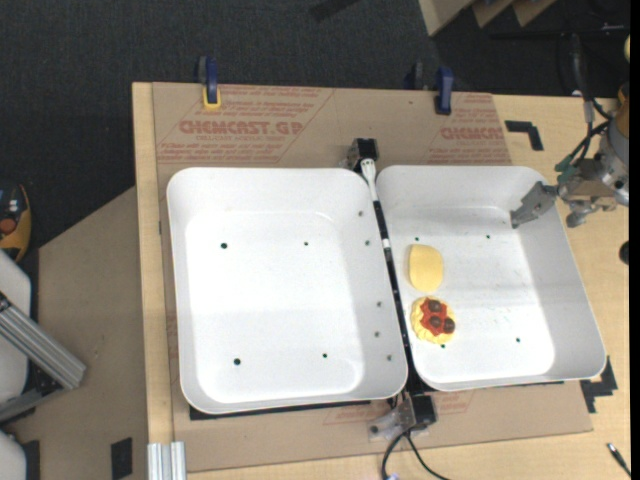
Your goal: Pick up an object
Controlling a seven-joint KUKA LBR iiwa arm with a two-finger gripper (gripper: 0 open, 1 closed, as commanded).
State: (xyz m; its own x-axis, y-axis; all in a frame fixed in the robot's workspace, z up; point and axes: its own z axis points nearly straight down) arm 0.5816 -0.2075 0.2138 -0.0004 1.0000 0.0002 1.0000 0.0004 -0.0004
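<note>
Two small objects lie in the right bin [540, 308], close to its left wall. One is a plain pale yellow rounded piece [425, 266]. Just below it sits a yellow piece with red and dark bits on top [434, 320]. My gripper [553, 211] hangs over the bin's upper right corner, well to the right of both objects. Its fingers [528, 207] stand open, with nothing between them.
The left bin [270, 278] lies beside the right one, with a black divider strip [380, 238] between them. Both rest on a brown board [300, 118] held by blue clamps [208, 76] at the back. A cable and clip [405, 420] sit at the front edge.
</note>
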